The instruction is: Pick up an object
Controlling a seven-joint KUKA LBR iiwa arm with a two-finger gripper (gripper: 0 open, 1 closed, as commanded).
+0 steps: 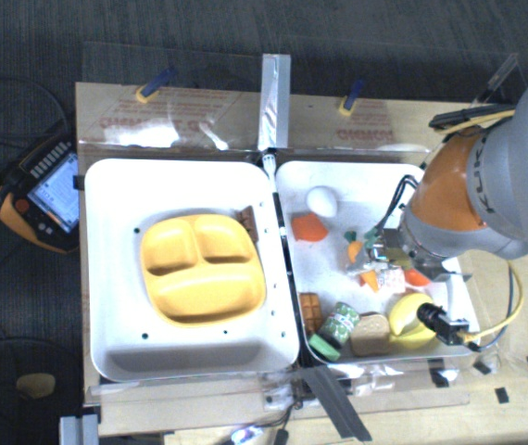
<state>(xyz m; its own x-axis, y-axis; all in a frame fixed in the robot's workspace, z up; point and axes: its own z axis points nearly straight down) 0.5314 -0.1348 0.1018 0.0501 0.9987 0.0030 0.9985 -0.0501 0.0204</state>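
The grey-and-orange arm (472, 188) hangs over the right bin (294, 248) with its gripper (382, 253) low among small toys there, grip state impossible to tell, so nothing looks lifted yet; the yellow divided tray (202, 267) sits in the left bin (106, 248).

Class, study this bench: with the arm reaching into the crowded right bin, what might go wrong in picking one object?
1. Small items crowd around the gripper, so it may nudge neighbours or grab several.
2. The yellow fruit, brown block and green can sit packed against the right bin wall, leaving little finger room.
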